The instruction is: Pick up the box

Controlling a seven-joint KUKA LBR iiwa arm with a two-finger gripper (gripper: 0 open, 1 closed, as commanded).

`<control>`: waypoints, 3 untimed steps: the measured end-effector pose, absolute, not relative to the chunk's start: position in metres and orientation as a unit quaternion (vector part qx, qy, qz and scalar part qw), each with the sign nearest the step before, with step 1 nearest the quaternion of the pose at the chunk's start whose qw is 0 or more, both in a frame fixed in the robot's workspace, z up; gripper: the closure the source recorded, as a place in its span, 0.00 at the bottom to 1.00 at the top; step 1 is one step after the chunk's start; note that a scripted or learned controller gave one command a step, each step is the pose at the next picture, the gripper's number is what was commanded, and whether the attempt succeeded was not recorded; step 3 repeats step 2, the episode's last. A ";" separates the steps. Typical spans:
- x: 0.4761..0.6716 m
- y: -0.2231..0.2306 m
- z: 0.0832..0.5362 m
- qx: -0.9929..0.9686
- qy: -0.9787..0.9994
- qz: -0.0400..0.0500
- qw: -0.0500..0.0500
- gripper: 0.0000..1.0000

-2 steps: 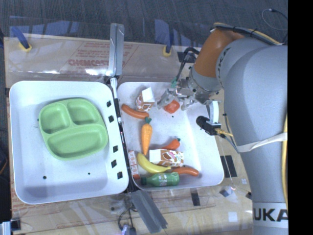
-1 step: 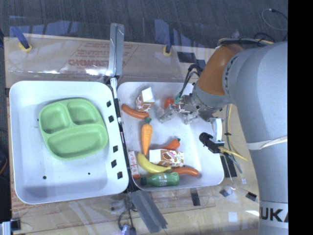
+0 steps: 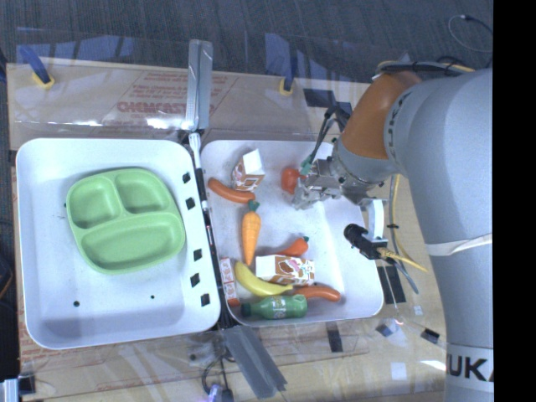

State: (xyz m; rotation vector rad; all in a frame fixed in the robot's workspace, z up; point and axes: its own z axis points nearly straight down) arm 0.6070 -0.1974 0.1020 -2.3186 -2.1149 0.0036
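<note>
Claw (image 3: 306, 193) of your arm hung low in the right bin (image 3: 356, 304), grip unclear, beside a red tomato (image 3: 290, 178); the box (image 3: 285, 269) lay apart.

dark grey carpet floor (image 3: 251, 7) lies behind the clear-sheeted bench (image 3: 109, 99).

arm (image 3: 444, 224) cut off at right edge, tomato (image 3: 290, 178) partly hidden by gripper (image 3: 306, 193)

view: single fixed camera | position: above the worktop (image 3: 100, 90) | facing: slanted down | range: moderate, both white bins (image 3: 33, 249) were framed | arm (image 3: 444, 166) entered from right
</note>
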 end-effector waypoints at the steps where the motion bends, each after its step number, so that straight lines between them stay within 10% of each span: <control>1: 0.607 -0.197 0.102 -0.739 -0.674 0.001 0.002 0.00; 2: 0.657 -0.193 0.092 -0.747 -0.664 0.001 0.001 0.00; 3: 0.657 -0.193 0.092 -0.747 -0.664 0.001 0.001 0.00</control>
